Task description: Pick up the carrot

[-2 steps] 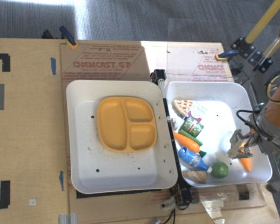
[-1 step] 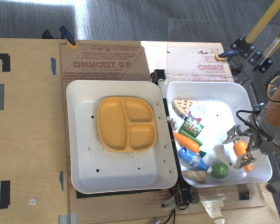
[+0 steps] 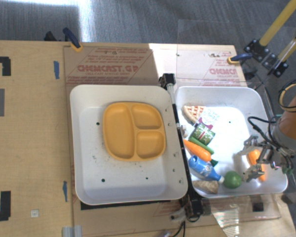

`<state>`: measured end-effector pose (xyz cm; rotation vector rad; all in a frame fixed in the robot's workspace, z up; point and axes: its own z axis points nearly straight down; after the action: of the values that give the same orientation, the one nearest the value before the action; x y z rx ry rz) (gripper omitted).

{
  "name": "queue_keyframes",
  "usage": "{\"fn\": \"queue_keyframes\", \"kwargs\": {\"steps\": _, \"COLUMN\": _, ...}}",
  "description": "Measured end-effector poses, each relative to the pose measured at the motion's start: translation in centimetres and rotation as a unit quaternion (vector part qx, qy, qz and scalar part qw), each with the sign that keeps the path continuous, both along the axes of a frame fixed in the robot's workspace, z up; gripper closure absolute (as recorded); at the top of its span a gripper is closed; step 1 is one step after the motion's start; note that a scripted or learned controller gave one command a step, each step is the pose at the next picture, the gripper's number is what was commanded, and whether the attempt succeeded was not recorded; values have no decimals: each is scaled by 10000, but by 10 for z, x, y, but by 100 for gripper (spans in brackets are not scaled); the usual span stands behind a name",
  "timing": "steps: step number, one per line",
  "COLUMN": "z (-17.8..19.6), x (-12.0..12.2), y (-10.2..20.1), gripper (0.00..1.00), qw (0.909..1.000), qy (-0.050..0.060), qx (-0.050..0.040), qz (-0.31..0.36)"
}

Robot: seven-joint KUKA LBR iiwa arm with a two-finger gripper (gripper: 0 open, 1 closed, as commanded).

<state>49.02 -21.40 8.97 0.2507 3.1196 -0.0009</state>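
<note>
The carrot (image 3: pixel 197 149) is orange with a green stub at its lower right end. It lies flat on a slant in the left half of the right bin (image 3: pixel 237 95), between a green pouch (image 3: pixel 203 133) and a blue bottle (image 3: pixel 203 168). My gripper (image 3: pixel 251 160) hangs low over the right side of the same bin, well to the right of the carrot and apart from it. Its fingers stand open, one at the top left and one at the bottom. A small orange item (image 3: pixel 255 156) shows between them; I cannot tell whether they touch it.
A waffle-like wedge (image 3: pixel 191 113) and a white packet (image 3: pixel 210 116) lie at the bin's back left. A green ball (image 3: pixel 232 179) and a beige piece (image 3: pixel 206 185) sit at its front. The left bin (image 3: pixel 84 147) holds a yellow divided plate (image 3: pixel 134 131).
</note>
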Motion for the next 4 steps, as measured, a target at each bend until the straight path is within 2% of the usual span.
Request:
{"fn": "queue_keyframes", "kwargs": {"steps": 1, "z": 13, "x": 5, "y": 0, "gripper": 100, "qw": 10000, "qy": -68, "qx": -23, "qz": 8}}
{"fn": "queue_keyframes", "kwargs": {"steps": 2, "z": 13, "x": 4, "y": 0, "gripper": 0, "qw": 10000, "qy": -60, "qx": -19, "qz": 10}}
{"fn": "queue_keyframes", "kwargs": {"steps": 3, "z": 0, "x": 7, "y": 8, "gripper": 0, "qw": 9993, "qy": 10, "qx": -6, "qz": -379}}
{"fn": "queue_keyframes", "kwargs": {"steps": 4, "z": 13, "x": 12, "y": 8, "gripper": 100, "qw": 9993, "qy": -69, "qx": -27, "qz": -368}}
